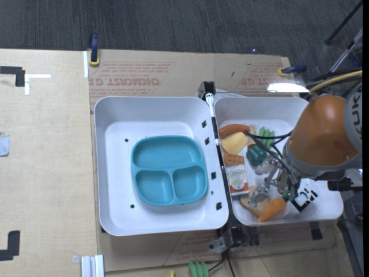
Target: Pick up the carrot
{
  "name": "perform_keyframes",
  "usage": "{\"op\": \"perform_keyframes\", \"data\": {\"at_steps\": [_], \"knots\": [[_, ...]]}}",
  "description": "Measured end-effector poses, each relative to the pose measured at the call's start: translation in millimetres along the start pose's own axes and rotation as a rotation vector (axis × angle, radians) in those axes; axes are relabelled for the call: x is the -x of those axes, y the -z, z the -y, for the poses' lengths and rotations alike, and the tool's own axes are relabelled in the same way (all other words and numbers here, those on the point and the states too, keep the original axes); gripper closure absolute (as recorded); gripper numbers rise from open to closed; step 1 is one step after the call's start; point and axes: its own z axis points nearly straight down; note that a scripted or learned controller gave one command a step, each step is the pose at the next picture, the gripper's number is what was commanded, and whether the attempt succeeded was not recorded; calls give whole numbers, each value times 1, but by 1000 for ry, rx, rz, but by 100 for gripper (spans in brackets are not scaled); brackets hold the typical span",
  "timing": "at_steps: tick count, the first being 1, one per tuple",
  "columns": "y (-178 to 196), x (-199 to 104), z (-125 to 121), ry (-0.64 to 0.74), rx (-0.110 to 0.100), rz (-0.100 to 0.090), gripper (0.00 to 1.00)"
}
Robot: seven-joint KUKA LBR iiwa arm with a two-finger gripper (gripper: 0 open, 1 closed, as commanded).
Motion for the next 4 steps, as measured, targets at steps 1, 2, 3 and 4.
{"op": "perform_keyframes", "data": {"at_steps": [1, 2, 3, 4], "knots": [[-12, -5, 0, 411, 2, -13, 0], [-2, -2, -1, 403, 4, -8, 100], [-11, 6, 22, 586, 4, -15, 100], [133, 21, 37, 593, 2, -14, 100]]}}
